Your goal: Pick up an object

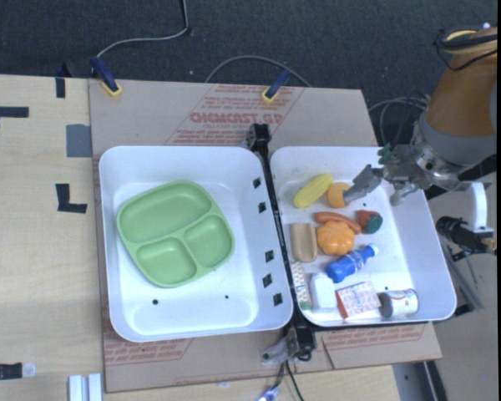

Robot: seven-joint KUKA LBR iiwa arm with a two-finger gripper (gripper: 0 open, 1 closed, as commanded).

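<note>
Jaws (369, 184) look spread and empty, hovering over the right bin (426, 249). Just beside their tips lies a small orange piece (338, 195), with the yellow corn (313, 190) beyond; both seem light, rigid, smooth plastic, best pinched across the middle.

right bin (426, 249): crowded centre, right side free | left bin (134, 161): green tray (175, 232)

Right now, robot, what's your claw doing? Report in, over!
Gripper over the right bin, holding nothing. Small orange piece and yellow corn just beside it. Green plate alone in the left bin.
</note>
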